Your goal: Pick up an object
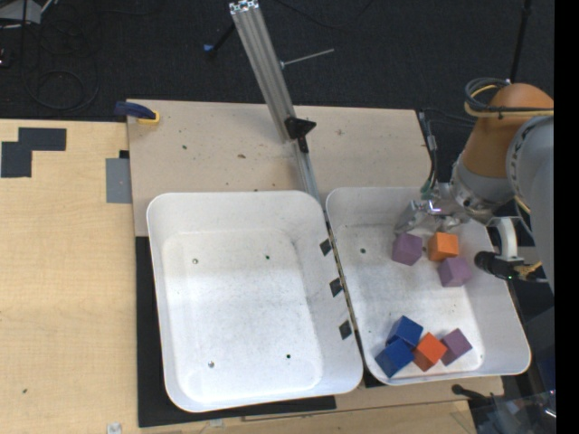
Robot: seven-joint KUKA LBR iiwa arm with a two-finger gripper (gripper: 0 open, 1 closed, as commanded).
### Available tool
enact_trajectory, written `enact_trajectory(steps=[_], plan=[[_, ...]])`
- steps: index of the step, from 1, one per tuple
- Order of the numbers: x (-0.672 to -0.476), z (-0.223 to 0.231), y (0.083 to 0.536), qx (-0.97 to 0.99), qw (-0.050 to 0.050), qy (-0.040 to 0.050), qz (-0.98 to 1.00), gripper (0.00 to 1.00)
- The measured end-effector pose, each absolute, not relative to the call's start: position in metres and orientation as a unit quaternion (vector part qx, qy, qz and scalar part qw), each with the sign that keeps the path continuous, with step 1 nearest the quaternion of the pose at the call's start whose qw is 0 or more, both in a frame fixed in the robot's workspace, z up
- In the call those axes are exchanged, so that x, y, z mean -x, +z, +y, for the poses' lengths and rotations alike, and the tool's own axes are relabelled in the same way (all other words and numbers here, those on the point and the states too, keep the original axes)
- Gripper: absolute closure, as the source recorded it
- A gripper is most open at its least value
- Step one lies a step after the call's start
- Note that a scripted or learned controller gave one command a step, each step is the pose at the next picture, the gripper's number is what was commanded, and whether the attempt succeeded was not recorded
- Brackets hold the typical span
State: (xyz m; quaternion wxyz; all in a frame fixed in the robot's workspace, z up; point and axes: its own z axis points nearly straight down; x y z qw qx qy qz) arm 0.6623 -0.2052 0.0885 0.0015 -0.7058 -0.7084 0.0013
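Nearest the camera, in the right bin [507,355], two blue cubes [400,344], an orange cube [429,352] and a purple cube [457,344] huddle. Farther up the same bin, the gripper [432,210] hovers just above another purple cube [407,248] and orange cube [443,245]; how far it is open cannot be told. A third purple cube [454,271] lies beside them.

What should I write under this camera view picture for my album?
Gripper hovers by a purple cube and orange cube in the right bin.

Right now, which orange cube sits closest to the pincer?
The upper orange cube, wedged between two purple cubes just below the pincer. The other orange cube lies by the blue ones near the bin's front edge.
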Motion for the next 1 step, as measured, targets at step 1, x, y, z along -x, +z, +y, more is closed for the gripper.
enact_trajectory(steps=[1], plan=[[-0.6633,-0.2051,0.1008,0.704,0.000,0.0010,-0.710,1.00]])
